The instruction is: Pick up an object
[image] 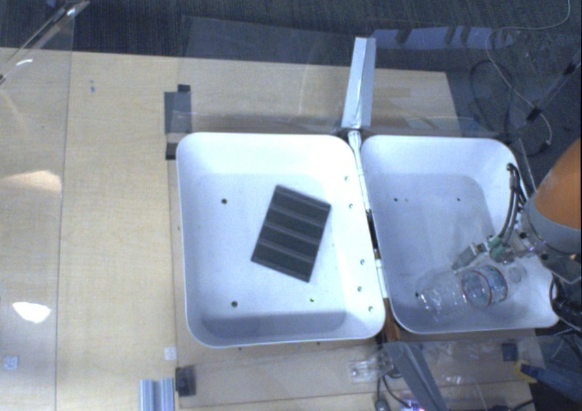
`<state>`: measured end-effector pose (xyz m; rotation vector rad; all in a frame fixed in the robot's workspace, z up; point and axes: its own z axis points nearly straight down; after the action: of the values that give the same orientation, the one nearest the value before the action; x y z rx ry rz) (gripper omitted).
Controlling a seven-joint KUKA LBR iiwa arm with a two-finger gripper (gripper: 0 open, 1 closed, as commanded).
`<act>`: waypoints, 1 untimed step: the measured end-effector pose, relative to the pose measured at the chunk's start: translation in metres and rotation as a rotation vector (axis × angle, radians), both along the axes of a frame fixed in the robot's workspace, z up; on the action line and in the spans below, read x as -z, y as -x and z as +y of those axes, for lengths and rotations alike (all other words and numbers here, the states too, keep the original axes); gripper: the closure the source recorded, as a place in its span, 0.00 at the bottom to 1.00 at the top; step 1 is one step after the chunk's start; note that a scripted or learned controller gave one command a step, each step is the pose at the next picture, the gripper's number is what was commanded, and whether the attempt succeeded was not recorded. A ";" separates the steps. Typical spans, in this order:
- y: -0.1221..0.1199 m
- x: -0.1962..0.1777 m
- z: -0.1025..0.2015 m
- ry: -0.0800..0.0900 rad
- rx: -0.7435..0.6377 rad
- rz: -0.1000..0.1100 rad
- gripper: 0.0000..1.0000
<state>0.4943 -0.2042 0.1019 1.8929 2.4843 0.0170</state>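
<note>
We read the clear cup [459, 291] lying sideways just at 8 o'clock of the gripper [498, 250]; jaw state unreadable.

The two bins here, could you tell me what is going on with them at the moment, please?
The arm reaches in from the right over the right bin. Its gripper is low in that bin's near right corner, next to a clear glass lying on its side. Whether it has hold of the glass cannot be seen. The left bin holds a dark ridged block, lying flat and turned at a slant, untouched.
</note>
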 end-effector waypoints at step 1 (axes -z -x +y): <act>0.003 0.012 0.017 0.005 -0.052 0.006 0.00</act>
<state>0.4909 -0.1871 0.0899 1.8294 2.5345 0.0059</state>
